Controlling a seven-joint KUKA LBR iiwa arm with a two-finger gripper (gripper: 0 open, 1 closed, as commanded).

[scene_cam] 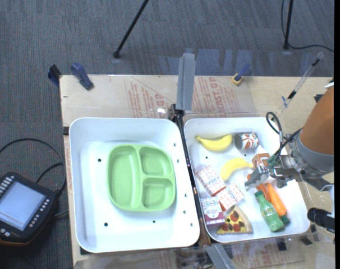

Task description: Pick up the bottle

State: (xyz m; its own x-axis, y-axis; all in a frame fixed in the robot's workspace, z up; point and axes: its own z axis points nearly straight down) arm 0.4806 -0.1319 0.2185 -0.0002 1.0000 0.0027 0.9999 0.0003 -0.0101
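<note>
— Where do the jaws (258, 178) stand?

— Low over the right bin (282, 129), near its right side, at the end of the grey arm (316, 144) that reaches in from the right. Whether they are spread or pressed together cannot be told from this slant; nothing is seen pinched between them.

— And the bottle?

— The green bottle (269, 210) lies flat in the same bin, just below and a little right of the jaws, toward the front right corner. An orange carrot (275, 200) lies right beside it, on its right.

— What else is near?

— A yellow banana (235, 167) just left of the jaws, a second banana (215, 143) further back, a can (247, 141) beside that one. Small red-and-white cartons (209, 179) lie left of the jaws, and a pizza slice (236, 223) lies at the bin's front edge.

— And farther out?

— The left bin (86, 144) holds a green divided plate (142, 177). Both bins sit on the worktop (119, 94); a handheld control screen (15, 206) lies on the floor at far left.
</note>
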